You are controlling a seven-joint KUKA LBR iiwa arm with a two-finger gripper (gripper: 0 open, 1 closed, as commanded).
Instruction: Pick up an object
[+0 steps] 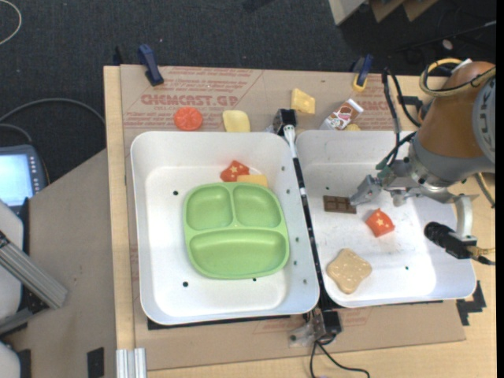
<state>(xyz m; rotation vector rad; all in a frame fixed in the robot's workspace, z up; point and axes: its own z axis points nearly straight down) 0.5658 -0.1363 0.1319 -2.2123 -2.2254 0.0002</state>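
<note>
Working over the right bin [441, 286], the gripper [383, 189] hangs above the bin's upper middle, its grey fingers spread apart with nothing between them. The spread suggests a descent onto a target, not a lift.

Candidate objects in the right bin:
- The red block [379, 223] lies just below and in front of the fingertips. It is the nearest item and the most probable target.
- The brown chocolate piece [337, 204] lies flat near the bin's left wall, just left of the fingers.
- The tan cracker [348, 270] rests near the front edge, well apart from the gripper.

The left bin [150, 211] holds a green divided plate [235, 231] at its centre, with a red-and-yellow piece [242, 173] just behind it (touching the plate rim or only close to it, the view does not settle which). These sit out of the arm's present reach line and are presumably there as alternatives.

Loose items lie on the cardboard board [126, 290] behind the bins: an orange disc [187, 118], two yellow pieces and a small carton [342, 115].

Judgement: the pick is not yet made. The red block is small and angular, so a slightly offset closure could push it aside.
</note>
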